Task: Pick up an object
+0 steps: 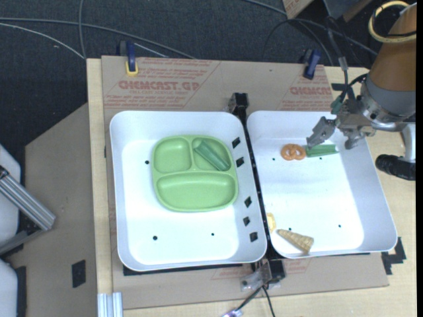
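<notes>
While your pincer (328, 136) hangs low over the right bin (370, 197), its fingers stand apart with nothing between them. Just below it lies a green stick-shaped piece (322, 150), touching a small orange pretzel (293, 152) to its left. Farther down rests a tan cone (295, 240).

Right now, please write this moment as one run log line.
gripper: over right bin, far side | near: green piece, orange pretzel | cone: near edge | left bin: green plate
</notes>
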